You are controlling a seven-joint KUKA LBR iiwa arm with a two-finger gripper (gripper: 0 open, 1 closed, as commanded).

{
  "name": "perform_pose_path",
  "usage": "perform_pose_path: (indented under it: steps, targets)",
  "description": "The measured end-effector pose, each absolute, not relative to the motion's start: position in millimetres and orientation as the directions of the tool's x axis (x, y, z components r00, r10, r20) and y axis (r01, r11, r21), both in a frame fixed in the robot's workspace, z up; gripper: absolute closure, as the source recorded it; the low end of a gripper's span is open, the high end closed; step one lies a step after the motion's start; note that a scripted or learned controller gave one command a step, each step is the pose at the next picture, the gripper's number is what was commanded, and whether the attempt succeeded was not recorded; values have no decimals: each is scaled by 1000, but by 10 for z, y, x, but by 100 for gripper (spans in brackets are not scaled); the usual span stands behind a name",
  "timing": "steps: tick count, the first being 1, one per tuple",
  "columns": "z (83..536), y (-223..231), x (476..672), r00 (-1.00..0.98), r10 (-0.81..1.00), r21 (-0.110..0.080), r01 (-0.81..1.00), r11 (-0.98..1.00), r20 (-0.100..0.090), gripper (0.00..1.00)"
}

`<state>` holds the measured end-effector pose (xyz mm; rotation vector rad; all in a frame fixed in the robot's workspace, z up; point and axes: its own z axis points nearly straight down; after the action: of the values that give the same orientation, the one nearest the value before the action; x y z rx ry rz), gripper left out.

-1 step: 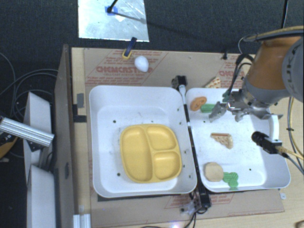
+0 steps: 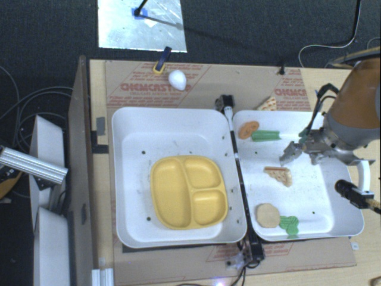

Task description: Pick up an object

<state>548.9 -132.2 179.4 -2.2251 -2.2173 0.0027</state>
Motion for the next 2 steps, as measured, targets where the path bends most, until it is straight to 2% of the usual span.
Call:
perform_pose_path:
  steps: [1,2]
  targets:
    - [872,-1346,5563,-1,1000,-4,1000,1,1,0]
    - [1023,-1348,5579,-1,1000,3,1000,1,0,100]
